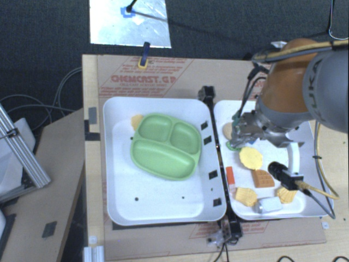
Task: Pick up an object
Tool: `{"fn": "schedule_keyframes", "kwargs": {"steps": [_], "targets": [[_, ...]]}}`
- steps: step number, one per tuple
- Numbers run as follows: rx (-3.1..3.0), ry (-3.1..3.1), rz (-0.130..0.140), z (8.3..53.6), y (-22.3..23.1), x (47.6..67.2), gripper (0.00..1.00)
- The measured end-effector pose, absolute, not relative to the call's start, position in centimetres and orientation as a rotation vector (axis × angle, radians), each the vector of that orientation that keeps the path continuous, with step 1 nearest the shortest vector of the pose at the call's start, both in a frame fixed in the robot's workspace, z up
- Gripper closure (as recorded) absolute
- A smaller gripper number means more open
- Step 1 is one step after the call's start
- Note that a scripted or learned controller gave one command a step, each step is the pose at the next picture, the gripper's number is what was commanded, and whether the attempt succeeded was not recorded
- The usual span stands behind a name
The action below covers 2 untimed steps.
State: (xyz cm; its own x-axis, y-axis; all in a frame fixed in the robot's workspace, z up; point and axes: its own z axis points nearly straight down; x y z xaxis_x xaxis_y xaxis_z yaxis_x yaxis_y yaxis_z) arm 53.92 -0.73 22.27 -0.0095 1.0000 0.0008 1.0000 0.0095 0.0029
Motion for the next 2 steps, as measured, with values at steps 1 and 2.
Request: {"fn": "schedule_keyframes", "kwargs": {"steps": [1, 2], "targets": [[2.210, 2.231, 0.005, 22.5, 3.6, 54.5, 1.00], [2.214, 2.230, 0.001, 21.5, 6.0, 54.1, 1.00]]}}
